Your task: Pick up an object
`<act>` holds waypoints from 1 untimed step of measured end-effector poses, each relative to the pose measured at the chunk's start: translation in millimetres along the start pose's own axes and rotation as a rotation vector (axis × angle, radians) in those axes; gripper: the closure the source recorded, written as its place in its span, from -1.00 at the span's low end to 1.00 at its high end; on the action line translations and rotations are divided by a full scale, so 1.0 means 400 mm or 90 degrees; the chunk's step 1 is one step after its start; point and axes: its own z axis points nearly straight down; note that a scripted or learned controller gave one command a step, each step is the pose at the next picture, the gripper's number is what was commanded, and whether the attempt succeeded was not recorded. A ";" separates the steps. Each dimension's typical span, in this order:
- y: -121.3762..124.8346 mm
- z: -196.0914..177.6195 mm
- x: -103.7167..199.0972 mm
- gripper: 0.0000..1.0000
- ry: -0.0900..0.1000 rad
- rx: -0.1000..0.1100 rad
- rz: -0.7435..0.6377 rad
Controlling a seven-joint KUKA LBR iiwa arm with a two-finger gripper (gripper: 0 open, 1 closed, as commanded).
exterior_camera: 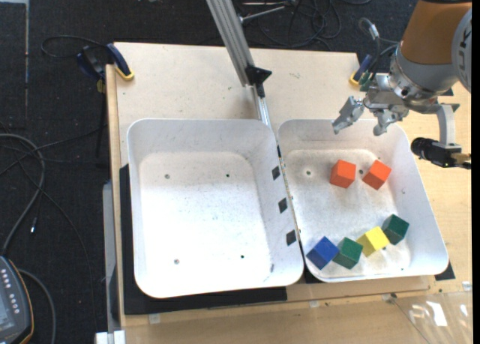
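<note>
While the gripper hangs spread wide and holding nothing over the right bin's far rim, we see two orange cubes near that bin's middle. Along its near edge sit a blue cube, two green cubes and a yellow cube.

Six small cubes in right bin, two orange, rest clustered near front
</note>
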 end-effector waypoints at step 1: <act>-0.044 0.334 -0.012 -1.00 -0.005 -0.018 0.000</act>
